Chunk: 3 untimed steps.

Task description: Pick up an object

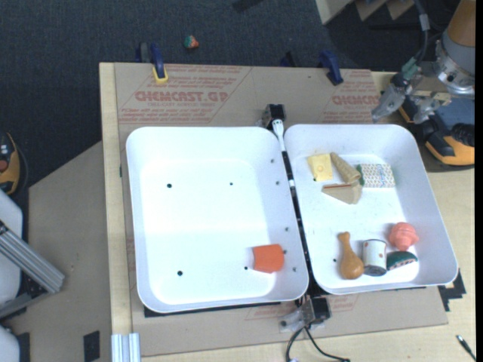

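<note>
Nearest to us, by the front wall of the right bin [434,202], we see a row of small things: a tan gourd-shaped piece [349,257], a small grey can [374,256] touching it, a dark green and white object [401,259] just beside the can, and a pink ball [404,234] right behind that. Toward the far half of the right bin lie a yellow block [321,167], two tan wedges [345,181] touching each other, and a pale speckled sponge [376,175] just beside them. To the left of the right bin, the left bin [143,202] carries an orange block [267,259] near the front corner closest to the right bin. Beyond the far right corner of the right bin, the hand [392,99] hangs above the worktop [226,96], outside both bins and well apart from every object; we cannot tell whether it is open or closed, and we see nothing in it.
</note>
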Available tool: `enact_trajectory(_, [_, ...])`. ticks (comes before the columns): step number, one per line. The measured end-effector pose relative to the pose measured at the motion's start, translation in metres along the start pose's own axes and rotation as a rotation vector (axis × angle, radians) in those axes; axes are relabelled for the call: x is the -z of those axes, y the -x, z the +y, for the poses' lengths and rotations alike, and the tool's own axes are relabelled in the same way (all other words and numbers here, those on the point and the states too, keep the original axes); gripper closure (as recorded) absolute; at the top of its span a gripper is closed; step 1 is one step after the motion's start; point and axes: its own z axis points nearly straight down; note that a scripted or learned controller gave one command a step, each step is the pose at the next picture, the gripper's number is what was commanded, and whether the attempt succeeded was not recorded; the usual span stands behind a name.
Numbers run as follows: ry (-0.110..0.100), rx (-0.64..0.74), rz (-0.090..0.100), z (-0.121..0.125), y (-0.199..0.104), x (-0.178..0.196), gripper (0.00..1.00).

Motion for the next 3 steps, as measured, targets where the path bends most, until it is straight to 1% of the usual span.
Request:
enact_trajectory(1, [-0.011, 0.004, 0.005, 0.001, -0.056, -0.151, 0.0])
enact_trajectory(2, [-0.004, 0.002, 0.002, -0.012, -0.084, -0.172, 0.0])
enact_trajectory(3, [0.012, 0.001, -0.001, -0.007, -0.082, -0.154, 1.0])
